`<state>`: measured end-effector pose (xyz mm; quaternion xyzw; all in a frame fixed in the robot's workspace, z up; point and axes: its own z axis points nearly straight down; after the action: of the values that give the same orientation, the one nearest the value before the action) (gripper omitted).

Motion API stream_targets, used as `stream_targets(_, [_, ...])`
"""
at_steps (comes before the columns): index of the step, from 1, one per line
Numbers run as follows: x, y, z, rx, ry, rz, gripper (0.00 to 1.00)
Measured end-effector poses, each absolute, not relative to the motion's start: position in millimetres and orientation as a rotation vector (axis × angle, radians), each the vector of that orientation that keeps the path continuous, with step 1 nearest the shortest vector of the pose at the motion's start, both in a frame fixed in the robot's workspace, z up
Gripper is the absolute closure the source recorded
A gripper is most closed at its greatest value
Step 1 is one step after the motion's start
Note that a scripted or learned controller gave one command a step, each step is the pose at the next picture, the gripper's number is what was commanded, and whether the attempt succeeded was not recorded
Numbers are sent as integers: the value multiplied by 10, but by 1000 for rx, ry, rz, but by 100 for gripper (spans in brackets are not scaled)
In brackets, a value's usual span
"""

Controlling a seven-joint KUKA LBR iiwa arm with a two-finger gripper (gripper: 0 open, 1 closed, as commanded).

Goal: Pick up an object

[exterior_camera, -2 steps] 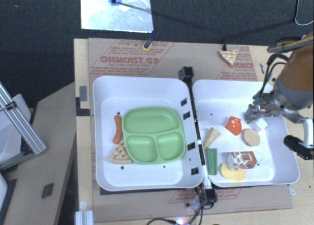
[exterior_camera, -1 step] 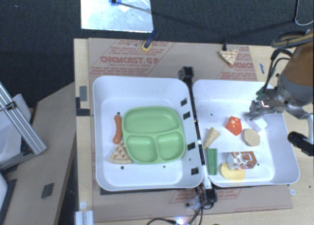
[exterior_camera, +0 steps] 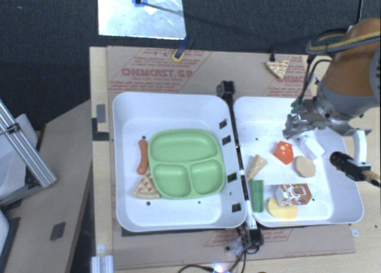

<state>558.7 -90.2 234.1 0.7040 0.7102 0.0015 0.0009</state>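
Glossy plastic green tray (exterior_camera: 184,165) in smooth white bin (exterior_camera: 178,102), printed cardboard (exterior_camera: 161,69) beneath.

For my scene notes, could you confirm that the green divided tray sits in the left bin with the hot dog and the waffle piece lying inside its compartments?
Not quite. The green divided tray does sit in the left bin, but the hot dog and the waffle piece lie on the bin floor beside the tray's left edge, not inside its compartments. The camera view shows this.

Pincer (exterior_camera: 296,125) above right bin (exterior_camera: 339,209), near red wedge (exterior_camera: 284,152); green tray (exterior_camera: 186,163) in left bin (exterior_camera: 128,165)
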Motion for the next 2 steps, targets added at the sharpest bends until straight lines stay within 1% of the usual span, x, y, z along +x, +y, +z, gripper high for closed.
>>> stream_targets(1, [5781,-396,2424,2209,2232,6,100])
stream_targets(2, [5926,170,2270,2210,2233,4,100])
